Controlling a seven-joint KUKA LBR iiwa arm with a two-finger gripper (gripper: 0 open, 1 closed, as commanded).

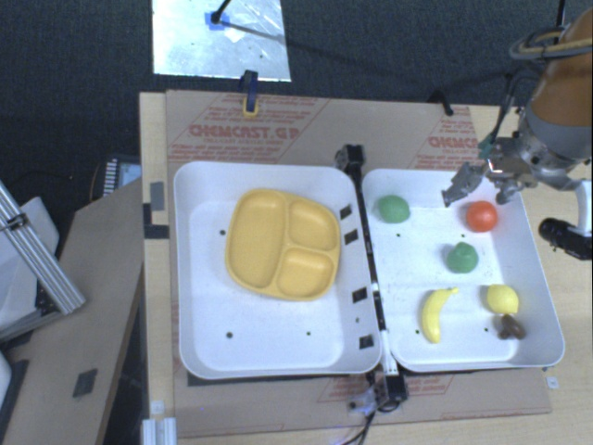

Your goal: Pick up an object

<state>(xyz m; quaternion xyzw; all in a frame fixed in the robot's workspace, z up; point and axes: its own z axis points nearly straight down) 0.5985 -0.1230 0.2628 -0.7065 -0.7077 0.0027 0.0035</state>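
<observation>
A: Six items lie in the right bin [542, 341]: brown lump [509, 326], lemon [501, 298], banana [435, 312], green ball [461, 257], tomato [481, 216], lime [394, 209]. Nothing lifted yet?

B: No. The end effector [483, 185] hovers spread wide over the tomato, holding nothing. The left bin [199, 248] holds a yellow divided tray [282, 243].

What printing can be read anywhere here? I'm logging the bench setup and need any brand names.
"CHEMCAST GP", red, on the brown board behind the left bin; the last letters are blurry.
A second red print on the same board behind the right bin looks like the same word, cut off and too blurred to confirm.
</observation>
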